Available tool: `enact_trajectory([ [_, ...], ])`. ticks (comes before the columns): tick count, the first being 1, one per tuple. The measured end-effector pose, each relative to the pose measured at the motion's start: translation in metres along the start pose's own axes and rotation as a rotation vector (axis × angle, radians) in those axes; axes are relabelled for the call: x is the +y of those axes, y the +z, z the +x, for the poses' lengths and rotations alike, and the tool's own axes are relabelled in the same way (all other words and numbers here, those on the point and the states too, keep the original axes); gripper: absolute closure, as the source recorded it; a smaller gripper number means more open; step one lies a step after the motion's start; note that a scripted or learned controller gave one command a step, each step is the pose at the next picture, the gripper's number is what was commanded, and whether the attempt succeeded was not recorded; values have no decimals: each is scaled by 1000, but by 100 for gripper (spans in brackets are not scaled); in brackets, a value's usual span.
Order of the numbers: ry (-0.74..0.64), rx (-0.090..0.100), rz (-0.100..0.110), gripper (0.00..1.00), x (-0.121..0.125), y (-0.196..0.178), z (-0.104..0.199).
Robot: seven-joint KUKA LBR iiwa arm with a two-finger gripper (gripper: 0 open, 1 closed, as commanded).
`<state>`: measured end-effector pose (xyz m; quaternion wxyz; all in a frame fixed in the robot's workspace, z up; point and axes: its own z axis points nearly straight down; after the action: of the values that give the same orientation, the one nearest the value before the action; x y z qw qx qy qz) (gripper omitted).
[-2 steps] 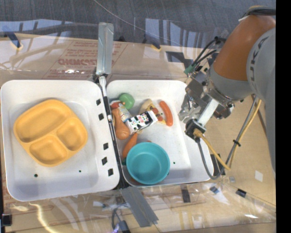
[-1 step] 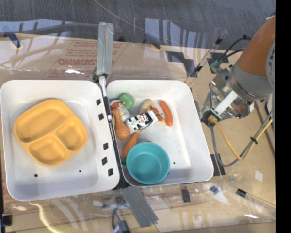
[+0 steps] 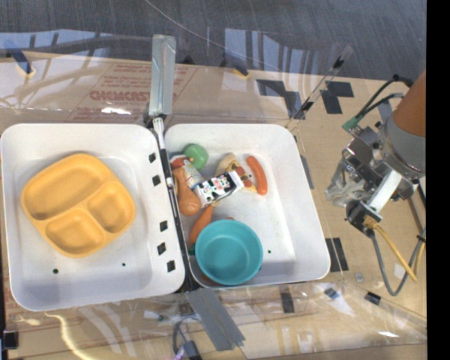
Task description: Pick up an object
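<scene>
The right bin [image 3: 304, 223] holds a cluster of small toys. There is a teal bowl [image 3: 228, 251] at its front, a green ball [image 3: 196, 155] near the back left, and an orange sausage [image 3: 256, 175]. A white piece with black marks [image 3: 216, 188] lies in the middle, beside a brown bottle-shaped toy [image 3: 187, 189] and an orange carrot [image 3: 200, 221]. My gripper [image 3: 350, 193] hangs outside the right bin, to its right, over the cardboard bench top. Nothing from the bin is at it.
The left bin [image 3: 30, 276] carries a yellow divided plate [image 3: 77, 203]. A clipped divider wall [image 3: 165, 201] separates the two bins. Cables [image 3: 394, 250] trail below the wrist at the right. Cardboard bench [image 3: 232, 88] surrounds the bins.
</scene>
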<state>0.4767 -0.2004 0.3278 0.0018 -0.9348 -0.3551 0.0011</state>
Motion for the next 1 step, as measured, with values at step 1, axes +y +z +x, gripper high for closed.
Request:
enact_trajectory([
  [1,23,-5,7,100,-32,104,27],
])
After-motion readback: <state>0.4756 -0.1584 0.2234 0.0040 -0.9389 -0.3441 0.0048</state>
